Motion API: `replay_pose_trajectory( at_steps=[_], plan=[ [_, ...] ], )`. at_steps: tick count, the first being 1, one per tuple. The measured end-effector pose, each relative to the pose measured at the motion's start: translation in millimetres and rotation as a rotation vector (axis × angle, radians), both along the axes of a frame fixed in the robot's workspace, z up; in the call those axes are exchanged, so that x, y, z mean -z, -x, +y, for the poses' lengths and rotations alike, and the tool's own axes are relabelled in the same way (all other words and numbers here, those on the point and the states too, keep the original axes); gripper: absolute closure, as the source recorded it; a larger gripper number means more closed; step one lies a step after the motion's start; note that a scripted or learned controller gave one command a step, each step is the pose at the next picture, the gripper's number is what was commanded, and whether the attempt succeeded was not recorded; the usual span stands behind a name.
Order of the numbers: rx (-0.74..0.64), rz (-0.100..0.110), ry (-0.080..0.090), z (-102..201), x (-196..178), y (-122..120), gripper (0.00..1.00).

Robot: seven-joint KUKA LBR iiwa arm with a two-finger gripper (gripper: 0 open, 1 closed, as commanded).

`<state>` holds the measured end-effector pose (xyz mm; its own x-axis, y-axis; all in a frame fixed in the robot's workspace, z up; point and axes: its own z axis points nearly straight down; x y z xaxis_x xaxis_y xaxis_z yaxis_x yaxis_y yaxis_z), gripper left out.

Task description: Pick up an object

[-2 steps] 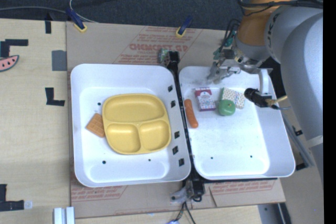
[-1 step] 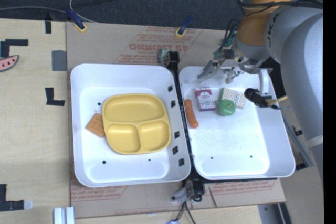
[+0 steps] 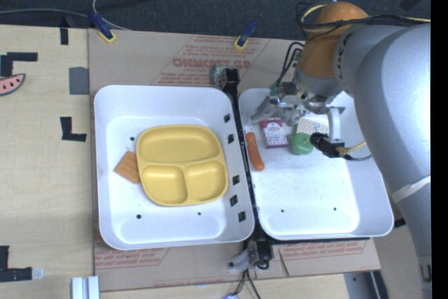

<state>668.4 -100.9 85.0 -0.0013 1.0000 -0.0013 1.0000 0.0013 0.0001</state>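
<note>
- Two shallow white bins side by side on the tabletop (image 3: 42, 150), walls meeting along a black-clipped seam, presumably so items can pass from one to the other.
- Left bin (image 3: 112, 220): filled mostly by a yellow divided plate (image 3: 183, 163), lying flat, compartments up; a small tan waffle-like piece (image 3: 127, 167) wedged at the plate's left edge, partly tucked under the rim.
- Right bin (image 3: 329, 210): small items crowded in the far half, near half bare.
- Orange sausage-shaped toy (image 3: 255, 151) lying along the seam wall, hard against the left side, awkward for a grasp from that side.
- Small pink-red carton (image 3: 274, 134) lying just beside the sausage toy; green round object (image 3: 302, 144) just right of the carton, near or touching it; a pale speckled piece (image 3: 309, 126) behind the green one.
- Claw (image 3: 285, 107) low over the far end of the right bin, just behind the carton, on the arm's wrist below the orange band (image 3: 323, 45); metal parts and cables too tangled to read, so cannot tell whether released or clenched, and nothing seen between its tips.
- Likely candidates for pickup: carton or green object, closest to the claw; judging by position, approach under way, nothing lifted yet.
- Risk: tight clustering could mean nudging neighbours rather than securing one item.
</note>
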Motion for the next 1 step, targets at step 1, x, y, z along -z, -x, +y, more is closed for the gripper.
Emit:
replay_pose_trajectory(
  at_steps=[1],
  plan=[
    [-0.001, 0.001, 0.000, 0.2, -9.2, 0.3, 1.00]
  ],
)
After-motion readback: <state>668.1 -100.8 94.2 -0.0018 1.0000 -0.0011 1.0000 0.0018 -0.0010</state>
